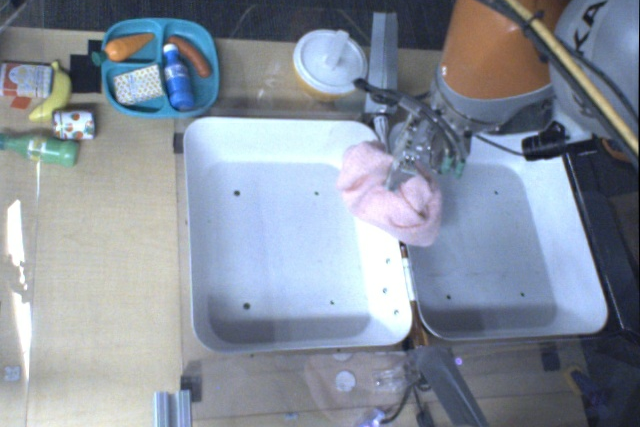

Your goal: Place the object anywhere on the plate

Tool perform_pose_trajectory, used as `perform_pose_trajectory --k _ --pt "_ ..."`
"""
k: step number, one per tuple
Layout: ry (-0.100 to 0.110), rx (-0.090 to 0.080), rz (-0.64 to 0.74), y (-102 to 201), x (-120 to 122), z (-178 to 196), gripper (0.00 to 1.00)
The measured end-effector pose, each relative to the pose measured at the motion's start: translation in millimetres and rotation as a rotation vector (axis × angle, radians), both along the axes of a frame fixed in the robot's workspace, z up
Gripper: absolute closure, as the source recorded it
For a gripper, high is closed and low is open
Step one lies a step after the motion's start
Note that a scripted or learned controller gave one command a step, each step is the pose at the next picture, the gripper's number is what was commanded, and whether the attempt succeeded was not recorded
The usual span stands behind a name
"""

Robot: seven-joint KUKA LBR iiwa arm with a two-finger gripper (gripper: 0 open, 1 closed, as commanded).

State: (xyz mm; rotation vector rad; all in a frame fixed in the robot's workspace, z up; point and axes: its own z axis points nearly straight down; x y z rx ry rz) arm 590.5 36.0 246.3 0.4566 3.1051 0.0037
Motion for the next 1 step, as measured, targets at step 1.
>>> perform_pose_trajectory --k 1 --pt "0.000 0.000 0.294 33.8 -25.3 -14.1 1.00"
